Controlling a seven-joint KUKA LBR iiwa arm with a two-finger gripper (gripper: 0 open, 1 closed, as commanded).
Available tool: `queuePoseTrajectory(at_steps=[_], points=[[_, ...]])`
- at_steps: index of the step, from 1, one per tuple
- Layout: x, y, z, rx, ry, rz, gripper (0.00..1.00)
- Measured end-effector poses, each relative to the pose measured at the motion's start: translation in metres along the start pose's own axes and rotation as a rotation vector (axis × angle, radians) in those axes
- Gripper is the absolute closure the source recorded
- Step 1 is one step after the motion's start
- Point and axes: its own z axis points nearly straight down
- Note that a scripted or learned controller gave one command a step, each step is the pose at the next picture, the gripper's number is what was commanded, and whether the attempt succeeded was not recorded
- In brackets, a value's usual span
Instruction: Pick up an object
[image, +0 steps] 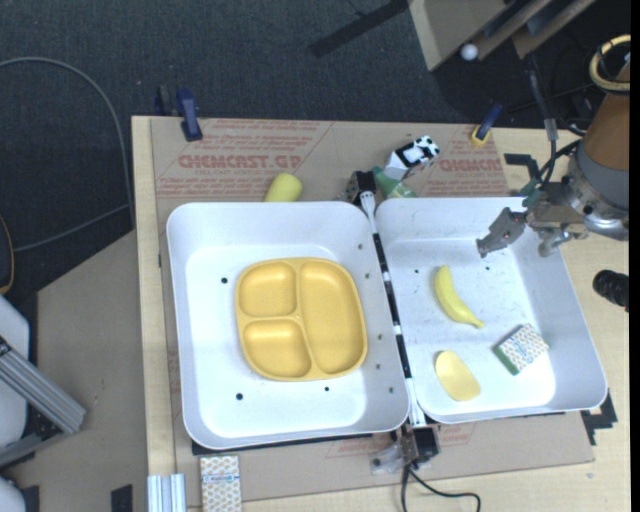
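A: Where does the banana (456, 297) lie?
B: In the right bin (560, 290), just right of the divider (388, 300), near mid-bin. Past it, towards the near wall, lie a yellow piece (457, 375) and a sponge (522, 349), each apart from it

A: How should it handle?
B: Probably a light, stiff, smooth toy; its curve may let it roll or slip. The middle, gripped across its narrow width, looks the best hold

A: And the gripper (498, 236)?
B: It hangs beyond the banana, over the bin's far part; whether it is released or clenched cannot be told, and nothing is seen in it

A: The surface and surroundings?
B: A flat white floor with room around the banana. Left of the divider a plate (300, 318) sits in the left bin (200, 250); both bins rest on a board (240, 150), dark carpet (80, 60) beyond
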Motion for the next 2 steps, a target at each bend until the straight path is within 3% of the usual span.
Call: queuePoseTrajectory(at_steps=[1, 2], points=[[0.022, 0.035, 0.124, 0.001, 0.0, 0.0, 0.0], [0.001, 0.035, 0.178, 0.002, 0.0, 0.001, 0.0]])
